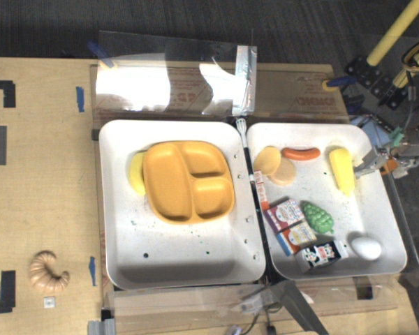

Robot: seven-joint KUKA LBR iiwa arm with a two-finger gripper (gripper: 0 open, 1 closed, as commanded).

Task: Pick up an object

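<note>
Two white bins side by side on bench. Left bin (119, 243) has an orange divided tray (188, 180) upside-looking, with a yellow piece (135, 171) poking out from under its left edge. Right bin (387, 215) holds the loose objects: tan round pieces (274, 165) far-left, a sausage (301, 153) just beside them, a yellow corn cob (341, 168) far-right, a green bumpy item (318, 217) in the middle, small cartons (292, 222) left of it, a black-and-white carton (320, 254) near edge, a white egg-like ball (366, 247) near-right corner. Gripper (383, 160) sits at right bin's far-right rim, just right of corn cob, nothing seen between it; grip state cannot tell. A tan croissant-like toy (49, 271) lies on bench far left.
</note>
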